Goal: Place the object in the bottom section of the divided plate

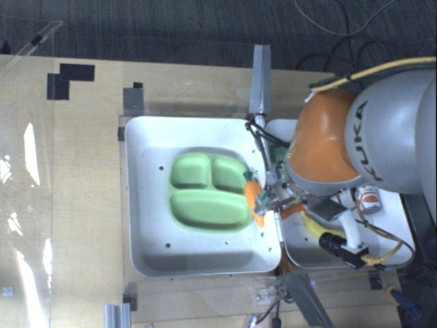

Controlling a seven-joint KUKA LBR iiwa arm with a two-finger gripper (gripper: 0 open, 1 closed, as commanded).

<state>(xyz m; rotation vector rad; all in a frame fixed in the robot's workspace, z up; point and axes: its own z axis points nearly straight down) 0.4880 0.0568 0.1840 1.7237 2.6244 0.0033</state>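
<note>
Wooden surface (82,183) carries two white bins; the green divided plate (208,190) lies in the left bin (147,203). An orange carrot-like object (254,198) is at my fingers (263,202), just beside the plate's right rim, its long axis roughly toward the camera. Whether I clamp it, I cannot tell. Its wide bottom section (208,210) lies left of me, with open room; the bin wall is close.
</note>
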